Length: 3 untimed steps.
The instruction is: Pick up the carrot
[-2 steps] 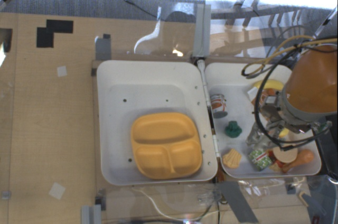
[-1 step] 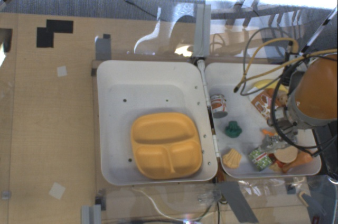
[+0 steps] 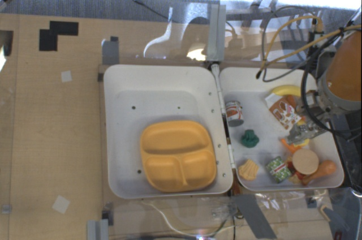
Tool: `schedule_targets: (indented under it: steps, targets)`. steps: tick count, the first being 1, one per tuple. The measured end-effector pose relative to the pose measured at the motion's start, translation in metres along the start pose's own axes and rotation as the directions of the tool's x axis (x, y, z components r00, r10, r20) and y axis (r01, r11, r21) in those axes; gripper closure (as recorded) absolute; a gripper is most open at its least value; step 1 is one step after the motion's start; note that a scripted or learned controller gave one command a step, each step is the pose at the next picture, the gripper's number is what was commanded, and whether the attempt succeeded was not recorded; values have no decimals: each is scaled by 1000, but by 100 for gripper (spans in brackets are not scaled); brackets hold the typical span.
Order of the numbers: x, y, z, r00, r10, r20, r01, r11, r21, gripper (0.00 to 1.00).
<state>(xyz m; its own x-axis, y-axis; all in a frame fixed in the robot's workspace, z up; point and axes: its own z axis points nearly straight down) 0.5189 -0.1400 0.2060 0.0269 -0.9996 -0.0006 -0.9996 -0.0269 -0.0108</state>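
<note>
Arm over the right bin [image 3: 339,176]
Gripper [image 3: 302,132] above the carrot [image 3: 289,146] near the right edge; claw state unclear.

The desk [image 3: 51,137] is carrying two white bins side by side: left bin [image 3: 121,125], right bin [image 3: 249,83].

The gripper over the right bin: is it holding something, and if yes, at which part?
It cannot be told. The gripper sits just above the carrot, and its tip is too blurred to judge.
</note>
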Motion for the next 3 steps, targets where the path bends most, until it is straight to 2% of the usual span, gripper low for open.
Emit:
schedule_targets:
  steps: [1,2,3]
  targets:
    - [-57,-16,-1,998,-65,4,65,998,-3,100]
    - [-72,-54,22,923,-384,5,384,923,-2,100]
    - [-56,-109,60,820,-572,6,572,820,-3,100]
